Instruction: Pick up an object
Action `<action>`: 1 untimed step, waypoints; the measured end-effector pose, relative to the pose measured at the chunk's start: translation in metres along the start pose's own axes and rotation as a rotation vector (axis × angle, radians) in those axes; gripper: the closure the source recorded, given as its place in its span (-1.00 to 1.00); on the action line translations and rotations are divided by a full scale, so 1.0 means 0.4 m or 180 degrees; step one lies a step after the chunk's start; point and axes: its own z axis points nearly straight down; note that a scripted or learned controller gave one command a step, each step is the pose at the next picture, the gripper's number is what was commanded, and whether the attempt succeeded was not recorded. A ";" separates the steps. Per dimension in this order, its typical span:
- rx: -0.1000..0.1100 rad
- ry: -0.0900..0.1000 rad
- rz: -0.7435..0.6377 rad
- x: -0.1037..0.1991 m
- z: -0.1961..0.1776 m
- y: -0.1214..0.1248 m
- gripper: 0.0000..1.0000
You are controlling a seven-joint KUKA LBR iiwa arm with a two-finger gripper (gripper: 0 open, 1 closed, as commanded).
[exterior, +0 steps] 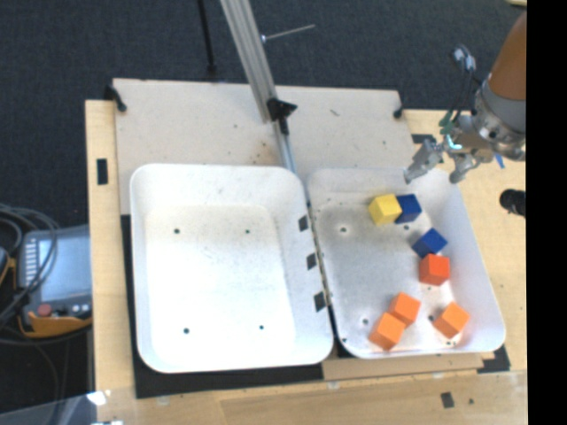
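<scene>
Wooden bench, right bin, yellow cube touching blue cube, gripper open

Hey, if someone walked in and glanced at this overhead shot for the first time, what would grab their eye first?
Probably the bright blocks scattered in the right bin: a yellow block touching a blue block near its far side, and a cluster of orange blocks toward the near edge. Next, the claw hanging over that bin's far right corner, with nothing visibly between its fingers.
</scene>
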 end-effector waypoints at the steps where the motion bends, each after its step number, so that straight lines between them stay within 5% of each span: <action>1: -0.0012 -0.0011 -0.0007 -0.002 -0.008 0.001 -1.00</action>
